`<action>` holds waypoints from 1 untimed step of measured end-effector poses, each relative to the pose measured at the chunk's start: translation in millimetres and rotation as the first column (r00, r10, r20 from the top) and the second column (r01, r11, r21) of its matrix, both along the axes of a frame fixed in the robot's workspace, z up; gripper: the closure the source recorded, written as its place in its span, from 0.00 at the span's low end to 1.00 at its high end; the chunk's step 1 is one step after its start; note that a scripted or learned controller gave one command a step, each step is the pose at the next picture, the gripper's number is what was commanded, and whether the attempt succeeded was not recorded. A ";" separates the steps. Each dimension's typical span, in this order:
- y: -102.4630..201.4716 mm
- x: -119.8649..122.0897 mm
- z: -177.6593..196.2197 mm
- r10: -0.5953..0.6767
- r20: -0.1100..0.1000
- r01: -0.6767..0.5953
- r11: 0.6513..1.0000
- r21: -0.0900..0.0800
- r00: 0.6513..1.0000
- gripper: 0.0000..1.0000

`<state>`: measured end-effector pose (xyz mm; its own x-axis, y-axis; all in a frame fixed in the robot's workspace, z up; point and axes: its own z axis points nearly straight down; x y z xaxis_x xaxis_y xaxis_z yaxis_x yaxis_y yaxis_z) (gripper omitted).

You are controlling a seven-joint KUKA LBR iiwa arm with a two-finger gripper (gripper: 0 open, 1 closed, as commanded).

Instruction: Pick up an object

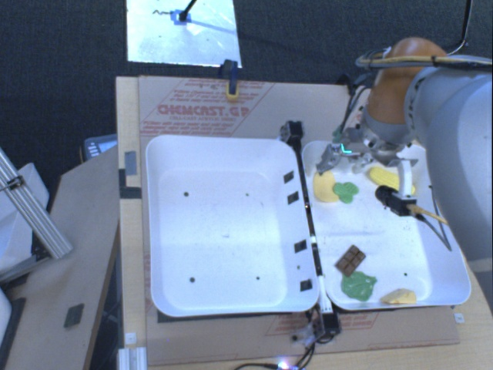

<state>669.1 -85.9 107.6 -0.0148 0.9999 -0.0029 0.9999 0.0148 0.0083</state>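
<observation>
Gripper (333,160) low at far-left corner of right-hand bin (389,241), just above yellow piece (324,189) & green blob (347,192); grip state unclear.

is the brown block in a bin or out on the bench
In. The brown block lies flat on the right bin's floor, beside a green piece.

The arm (454,122) runs off the right edge, hiding the right bin's (393,245) far corner; a yellow object (381,177) lies partly beneath it. The gripper (330,163) is blurred, perhaps touching another yellow piece (325,188).
</observation>
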 end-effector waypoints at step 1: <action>1.3 -52.7 -24.5 -0.015 -0.012 0.015 1.000 0.004 1.000 0.00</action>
<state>616.4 -84.6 83.1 0.0000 1.0000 0.0008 1.0000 0.0000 -0.0036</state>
